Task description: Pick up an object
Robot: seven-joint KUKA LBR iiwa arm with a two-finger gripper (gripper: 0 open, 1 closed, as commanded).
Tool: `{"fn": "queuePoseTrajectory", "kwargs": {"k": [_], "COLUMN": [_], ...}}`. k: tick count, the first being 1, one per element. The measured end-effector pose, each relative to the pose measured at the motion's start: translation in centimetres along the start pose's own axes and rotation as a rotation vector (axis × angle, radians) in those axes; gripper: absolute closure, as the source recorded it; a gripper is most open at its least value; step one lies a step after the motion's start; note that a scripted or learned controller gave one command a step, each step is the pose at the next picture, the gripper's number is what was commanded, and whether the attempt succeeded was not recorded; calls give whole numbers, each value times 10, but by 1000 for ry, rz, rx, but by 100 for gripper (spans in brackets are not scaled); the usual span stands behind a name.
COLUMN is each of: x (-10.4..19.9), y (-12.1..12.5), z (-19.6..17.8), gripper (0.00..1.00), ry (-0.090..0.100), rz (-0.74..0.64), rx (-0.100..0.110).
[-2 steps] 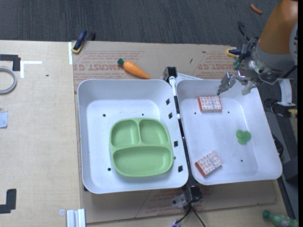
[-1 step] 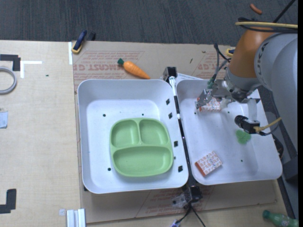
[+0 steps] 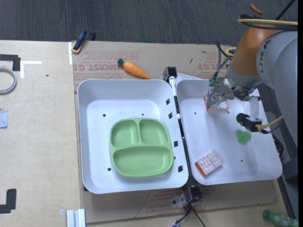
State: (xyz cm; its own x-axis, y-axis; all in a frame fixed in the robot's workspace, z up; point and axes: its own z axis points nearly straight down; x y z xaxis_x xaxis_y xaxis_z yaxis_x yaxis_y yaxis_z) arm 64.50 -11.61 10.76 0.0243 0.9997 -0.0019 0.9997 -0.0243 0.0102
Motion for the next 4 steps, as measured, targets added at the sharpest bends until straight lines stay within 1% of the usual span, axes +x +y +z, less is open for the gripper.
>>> {"fn": "queuePoseTrajectory", "kwargs": {"k": [1, 2, 3, 4], "x": [0, -3, -4, 46], "y": [0, -6, -4, -52], "z": [0, 10, -1, -85], "gripper": [0, 0, 100, 100], "ry": [0, -4, -8, 2], "rz": [0, -465, -464, -197], "rx": [0, 2, -6, 9]}}
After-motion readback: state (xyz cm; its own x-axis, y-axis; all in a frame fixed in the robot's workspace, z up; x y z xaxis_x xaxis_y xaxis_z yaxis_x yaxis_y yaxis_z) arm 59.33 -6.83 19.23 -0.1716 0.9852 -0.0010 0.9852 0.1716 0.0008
